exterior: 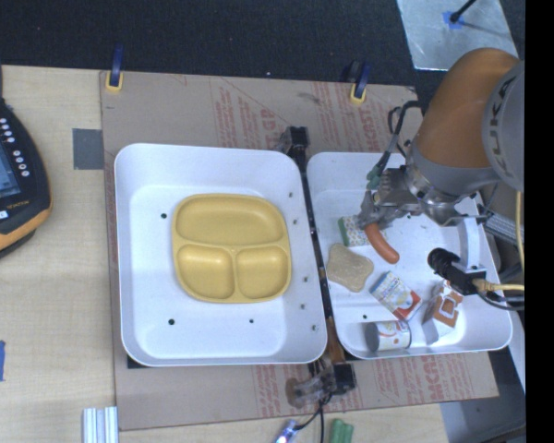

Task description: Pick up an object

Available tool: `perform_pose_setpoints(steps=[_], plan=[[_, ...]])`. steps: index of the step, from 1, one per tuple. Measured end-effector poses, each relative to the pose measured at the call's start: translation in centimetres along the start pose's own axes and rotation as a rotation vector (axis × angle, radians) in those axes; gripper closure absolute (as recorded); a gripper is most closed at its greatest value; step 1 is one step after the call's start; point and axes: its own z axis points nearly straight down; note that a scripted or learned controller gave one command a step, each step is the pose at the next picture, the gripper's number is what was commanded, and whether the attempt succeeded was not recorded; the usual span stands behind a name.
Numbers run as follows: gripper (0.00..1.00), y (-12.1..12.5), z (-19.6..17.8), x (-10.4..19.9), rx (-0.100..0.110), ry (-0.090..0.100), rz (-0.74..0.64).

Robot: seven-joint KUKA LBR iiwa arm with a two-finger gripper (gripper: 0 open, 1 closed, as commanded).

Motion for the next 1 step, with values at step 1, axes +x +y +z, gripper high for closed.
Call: perform_pose_setpoints(steps=[1], plan=[[1.0, -2.2, -5.71, 4.45, 0.0, 0.0, 0.001]])
